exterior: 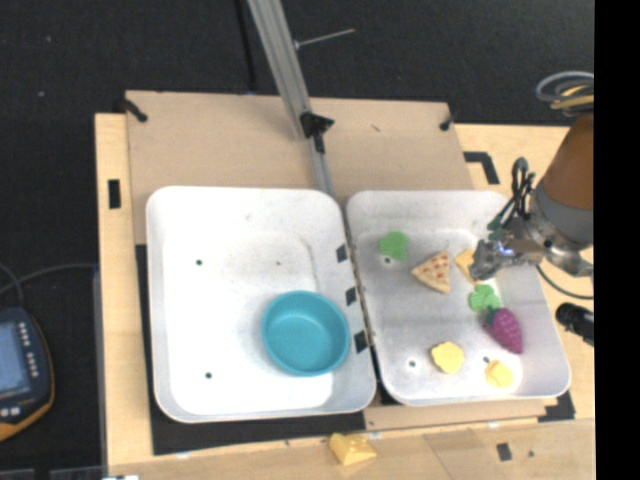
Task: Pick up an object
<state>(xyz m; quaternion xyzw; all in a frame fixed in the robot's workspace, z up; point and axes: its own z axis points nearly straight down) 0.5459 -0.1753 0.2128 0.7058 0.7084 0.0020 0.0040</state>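
A yellow wedge (352, 449) sits loose on the counter (115, 298) at the front edge, outside both bins. Left bin (190, 228) has just a teal bowl (304, 332) down at its 5 o'clock corner, so loads of open floor there. Right bin (430, 208) is busier: yellow lump (447, 357) and small yellow piece (498, 373) nearest the front rim, then purple grapes (505, 329), a green piece (484, 297), a pizza slice (434, 271) and a green blob (394, 246). The arm drops in at 3 o'clock, hand (487, 259) low by the right rim. Can't tell its finger state. Pizza slice lies just beside it at 9 o'clock, green piece at 6 o'clock.
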